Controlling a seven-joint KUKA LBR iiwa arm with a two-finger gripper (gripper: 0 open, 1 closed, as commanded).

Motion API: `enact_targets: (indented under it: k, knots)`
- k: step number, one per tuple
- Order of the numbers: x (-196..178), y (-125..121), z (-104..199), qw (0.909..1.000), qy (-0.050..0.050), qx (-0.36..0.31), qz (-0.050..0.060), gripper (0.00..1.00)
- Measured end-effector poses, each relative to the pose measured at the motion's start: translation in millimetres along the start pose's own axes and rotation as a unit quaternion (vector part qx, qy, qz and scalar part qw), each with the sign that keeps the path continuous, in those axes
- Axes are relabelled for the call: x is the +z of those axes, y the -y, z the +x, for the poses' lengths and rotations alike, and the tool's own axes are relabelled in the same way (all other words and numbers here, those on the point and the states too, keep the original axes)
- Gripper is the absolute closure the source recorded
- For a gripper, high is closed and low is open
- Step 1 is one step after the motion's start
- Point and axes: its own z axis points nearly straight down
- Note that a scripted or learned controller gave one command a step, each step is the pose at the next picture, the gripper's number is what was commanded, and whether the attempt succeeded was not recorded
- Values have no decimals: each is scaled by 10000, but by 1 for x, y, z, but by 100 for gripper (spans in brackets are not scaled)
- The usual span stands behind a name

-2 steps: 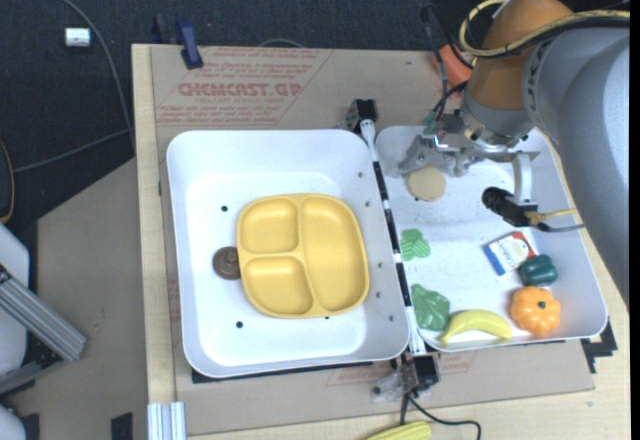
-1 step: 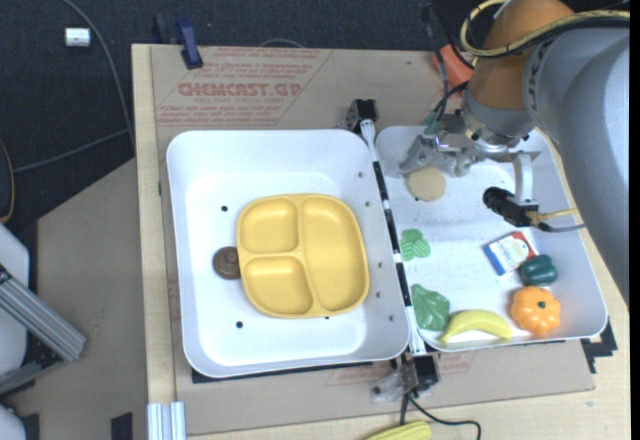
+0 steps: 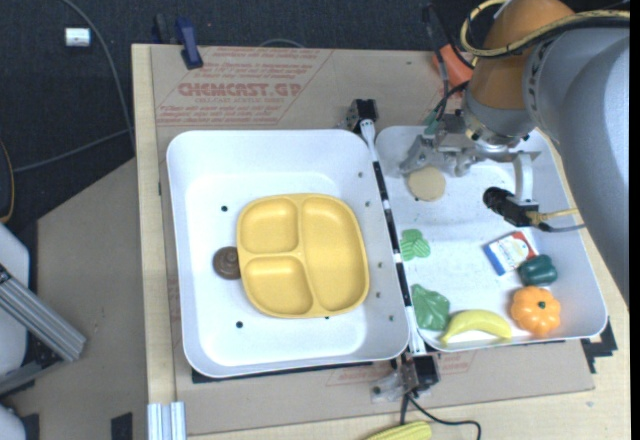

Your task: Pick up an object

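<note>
Arm: reached in from the right, with the gripper [image 3: 441, 156] over the far end of the right bin [image 3: 590, 323].
Gripper state: could not tell whether apart or together; the slanted view was too poor.
Task's thing: a beige round object [image 3: 428, 186], possibly a biscuit, lay just below the gripper near the bin's left wall and was not seen held.
Other candidates: banana [image 3: 475, 326], orange pumpkin [image 3: 536, 310], green pepper [image 3: 538, 271] and small packet [image 3: 508, 250], crowded at the near end, well apart from the gripper.
Left bin [image 3: 190, 168]: yellow divided plate [image 3: 302, 254] in the middle, with a brown disc [image 3: 226, 262] just beside its left edge.
Judgement: the beige object lay alone with free room around it, so it was the likely target. The nearby wall could hinder a grasp.
</note>
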Motion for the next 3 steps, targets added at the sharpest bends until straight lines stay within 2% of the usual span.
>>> enact_targets:
  k: [2,3]
  knots:
    - [0,0,7,10000,-3,-2,9,0]
    - [-11,-1,7,10000,-1,-4,-7,100]
